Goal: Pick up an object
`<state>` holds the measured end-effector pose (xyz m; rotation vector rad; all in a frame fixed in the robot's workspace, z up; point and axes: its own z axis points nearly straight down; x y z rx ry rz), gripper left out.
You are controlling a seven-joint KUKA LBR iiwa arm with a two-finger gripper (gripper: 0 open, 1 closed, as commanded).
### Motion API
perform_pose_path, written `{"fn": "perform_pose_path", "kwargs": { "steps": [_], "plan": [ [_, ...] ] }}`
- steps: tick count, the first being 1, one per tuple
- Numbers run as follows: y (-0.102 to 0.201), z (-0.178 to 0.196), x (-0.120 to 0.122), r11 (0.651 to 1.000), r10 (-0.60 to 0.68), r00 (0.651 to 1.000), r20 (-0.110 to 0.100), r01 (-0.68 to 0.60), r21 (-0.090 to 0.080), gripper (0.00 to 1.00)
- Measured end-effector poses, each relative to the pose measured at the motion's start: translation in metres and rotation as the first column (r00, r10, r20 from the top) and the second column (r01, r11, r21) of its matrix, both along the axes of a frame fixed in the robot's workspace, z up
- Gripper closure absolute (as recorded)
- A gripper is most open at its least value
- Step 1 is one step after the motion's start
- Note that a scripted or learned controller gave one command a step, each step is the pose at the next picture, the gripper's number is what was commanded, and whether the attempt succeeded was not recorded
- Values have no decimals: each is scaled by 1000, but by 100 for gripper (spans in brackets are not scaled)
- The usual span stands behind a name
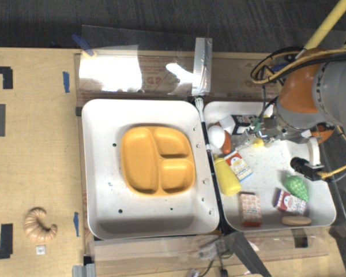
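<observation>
Arm [320, 94] enters from 3 o'clock and stands over the upper part of the right bin [328, 209]. Gripper [258, 130] sits low near that bin's 11 o'clock corner; whether it is wide, narrow or gripping cannot be told from this angle. Just beside it, toward 9 o'clock, lies a white egg-shaped object [217, 136]. Below, a yellow bottle [226, 176] touches a small printed carton [239, 166]. Toward 6 o'clock: a red-and-white box [249, 207], a red packet [289, 201], and a green item [296, 185], possibly a toy vegetable. Left bin [98, 154] holds a yellow compartment tray [158, 158]. A coiled tan object [40, 224] rests on the bench at 8 o'clock.
</observation>
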<state>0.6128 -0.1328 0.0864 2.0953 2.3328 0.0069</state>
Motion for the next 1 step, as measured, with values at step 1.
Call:
{"fn": "perform_pose_path", "kwargs": {
  "steps": [1],
  "plan": [
    [-14, 71, -28, 989, -146, 989, -4, 146, 0, 0]
  ]
}}
